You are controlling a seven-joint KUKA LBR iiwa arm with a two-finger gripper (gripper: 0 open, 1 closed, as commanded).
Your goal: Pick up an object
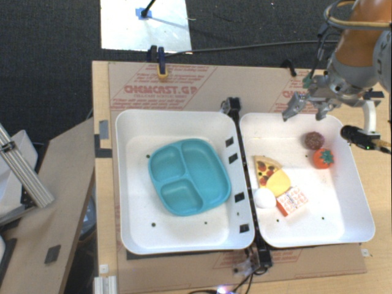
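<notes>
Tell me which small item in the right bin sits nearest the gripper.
The dark maroon round ball, at the bin's far edge just below the gripper; the orange tomato-like toy lies further off.

Right bin (343,222): broad bare floor along far-left part and near-right corner, open from above. Toys cluster mid-bin: pizza slice (266,167), yellow piece (279,180), white ball (265,198), red-white box (293,201) touching or just beside one another, tight gaps. Dark ball (314,140) and tomato (323,158) close together near right wall. Divider clips (233,158) line bin junction. Left bin (131,182): teal tray (188,176) takes centre, margins free.
</notes>
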